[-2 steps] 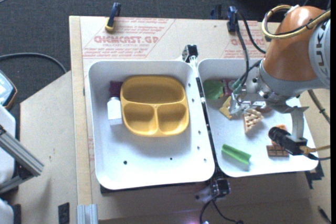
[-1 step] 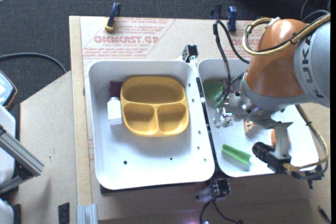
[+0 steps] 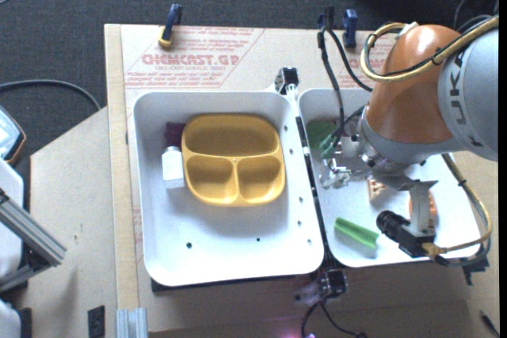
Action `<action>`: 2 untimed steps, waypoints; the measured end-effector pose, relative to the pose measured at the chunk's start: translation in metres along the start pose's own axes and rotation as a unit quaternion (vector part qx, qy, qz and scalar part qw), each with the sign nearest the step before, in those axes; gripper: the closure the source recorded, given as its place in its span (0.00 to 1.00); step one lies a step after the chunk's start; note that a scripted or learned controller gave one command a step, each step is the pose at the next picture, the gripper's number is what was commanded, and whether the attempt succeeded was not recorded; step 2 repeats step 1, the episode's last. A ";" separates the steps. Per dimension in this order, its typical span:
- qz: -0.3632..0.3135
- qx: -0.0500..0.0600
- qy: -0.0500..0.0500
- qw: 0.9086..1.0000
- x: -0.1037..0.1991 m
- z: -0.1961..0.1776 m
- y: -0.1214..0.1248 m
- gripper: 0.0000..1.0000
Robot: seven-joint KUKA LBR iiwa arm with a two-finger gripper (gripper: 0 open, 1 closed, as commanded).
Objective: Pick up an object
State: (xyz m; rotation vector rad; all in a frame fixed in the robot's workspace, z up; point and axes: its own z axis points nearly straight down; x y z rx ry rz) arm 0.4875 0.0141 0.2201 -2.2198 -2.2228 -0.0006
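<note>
Progress: nothing lifted yet, by the look of it; the whole pick remains.
Gripper [image 3: 342, 165]: low in the right bin [image 3: 467, 229], hidden under the wrist; grip state cannot be told.
Candidates: green cylinder [image 3: 356, 234] near right; yellow tray [image 3: 233, 158] in left bin [image 3: 230, 253].

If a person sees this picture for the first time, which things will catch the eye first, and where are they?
The yellow divided tray in the left bin stands out first, with a small white bottle against its left side. Next comes the arm's big orange band over the right bin, where a green cylinder lies near the front edge.
</note>
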 end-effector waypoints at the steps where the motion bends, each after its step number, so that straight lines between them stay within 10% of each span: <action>1: 0.000 -0.001 0.000 1.000 0.000 -0.014 -0.005 1.00; 2: 0.000 -0.001 0.000 1.000 0.000 -0.014 -0.005 1.00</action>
